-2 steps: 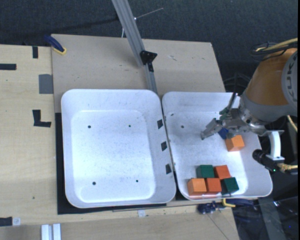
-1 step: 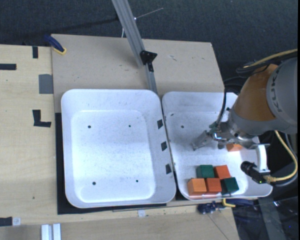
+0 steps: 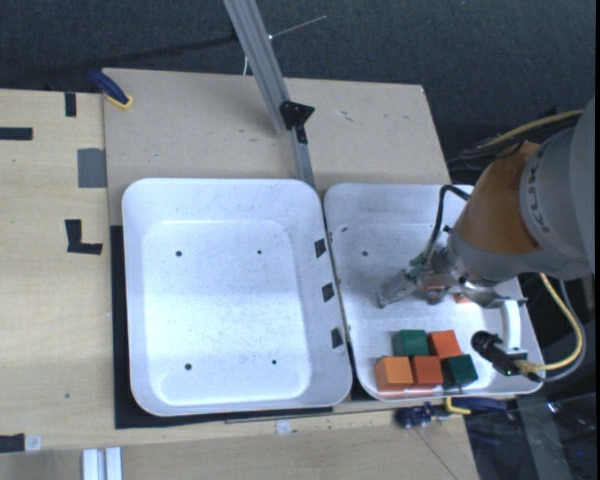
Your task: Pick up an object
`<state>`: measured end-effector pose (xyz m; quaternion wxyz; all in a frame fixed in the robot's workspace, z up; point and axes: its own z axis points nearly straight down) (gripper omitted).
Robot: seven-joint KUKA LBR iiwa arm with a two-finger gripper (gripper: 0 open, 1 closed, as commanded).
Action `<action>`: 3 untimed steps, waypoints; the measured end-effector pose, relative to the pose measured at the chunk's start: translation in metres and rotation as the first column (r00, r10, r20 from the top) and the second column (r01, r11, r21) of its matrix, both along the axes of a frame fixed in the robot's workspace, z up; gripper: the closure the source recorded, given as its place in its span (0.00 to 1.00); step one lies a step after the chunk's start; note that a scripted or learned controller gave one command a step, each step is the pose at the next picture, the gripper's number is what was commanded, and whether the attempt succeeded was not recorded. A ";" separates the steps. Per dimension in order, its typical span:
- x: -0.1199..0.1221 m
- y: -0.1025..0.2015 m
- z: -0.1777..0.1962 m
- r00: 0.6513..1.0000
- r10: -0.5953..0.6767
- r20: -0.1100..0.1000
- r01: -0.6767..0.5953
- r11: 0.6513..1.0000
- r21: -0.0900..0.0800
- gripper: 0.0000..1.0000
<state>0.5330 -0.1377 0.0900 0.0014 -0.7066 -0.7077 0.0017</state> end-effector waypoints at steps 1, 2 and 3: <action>0.000 0.001 0.011 1.000 0.001 0.000 -0.001 1.000 0.002 1.00; -0.005 -0.008 0.061 1.000 -0.002 0.007 0.002 1.000 -0.001 1.00; -0.005 -0.009 0.103 1.000 0.000 0.008 0.000 1.000 -0.001 1.00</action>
